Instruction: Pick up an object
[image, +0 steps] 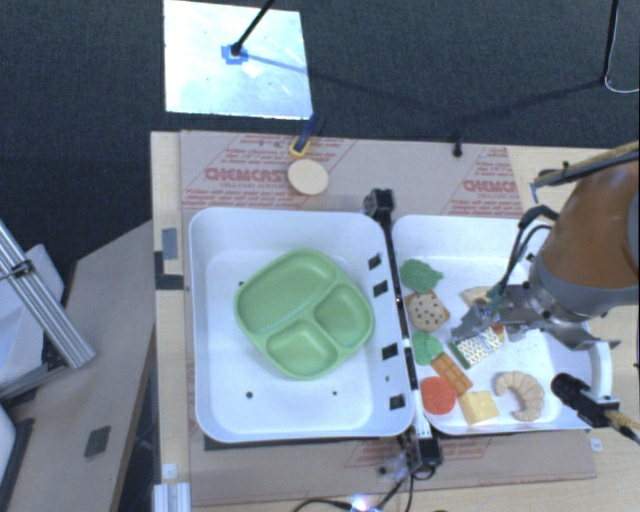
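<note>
A speckled packet (478, 346) lies in the right bin (560, 418), between a cookie (427, 311) and a croissant (521, 392). The gripper (476, 322) sits right over it; whether the fingers are open, I cannot tell.

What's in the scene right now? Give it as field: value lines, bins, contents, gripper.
left bin: holds green three-compartment plate
right bin: toy food pieces
items at left wall: green leaf, cookie, red tomato slice
items near front: croissant, yellow cheese block
gripper: low in right bin, over a patterned packet
grasp: cannot tell
</note>
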